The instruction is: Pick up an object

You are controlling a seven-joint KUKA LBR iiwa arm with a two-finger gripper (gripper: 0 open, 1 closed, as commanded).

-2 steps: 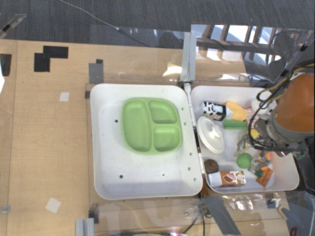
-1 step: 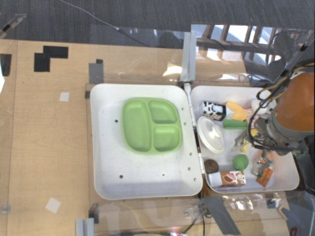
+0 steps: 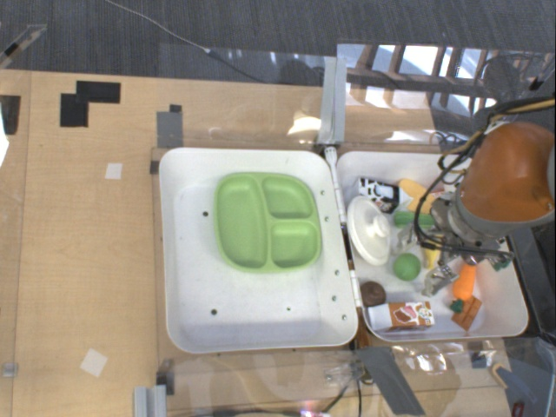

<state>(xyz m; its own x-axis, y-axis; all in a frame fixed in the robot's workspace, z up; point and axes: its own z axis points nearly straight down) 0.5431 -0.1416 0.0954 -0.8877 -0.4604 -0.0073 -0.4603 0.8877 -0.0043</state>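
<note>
From the camera above, the light wooden table (image 3: pixel 78 259) carries two shallow white bins side by side. The left white bin (image 3: pixel 187 320) holds a green plastic plate with three compartments (image 3: pixel 265 221), which lies flat near the middle.

The right white bin (image 3: pixel 512 315) is full of small things. A white round dish (image 3: pixel 372 230) leans against the left wall of this bin. Just beside it, to the right, lies a green ball (image 3: pixel 406 267). A small dark brown round piece (image 3: pixel 373 294) sits near the front left corner, and a flat red and white carton (image 3: pixel 409 314) lies next to it by the front wall. An orange carrot-shaped toy (image 3: pixel 465 285) lies at the right. Near the back there is a black and white object (image 3: pixel 378 190) and a yellow banana-like piece (image 3: pixel 413 188).

The grey arm with the orange band (image 3: pixel 508 176) reaches over the right bin. Its tool (image 3: pixel 441 272) is low among the objects, between the green ball and the orange toy. I cannot tell what state the tool is in, or whether it has anything.
</note>
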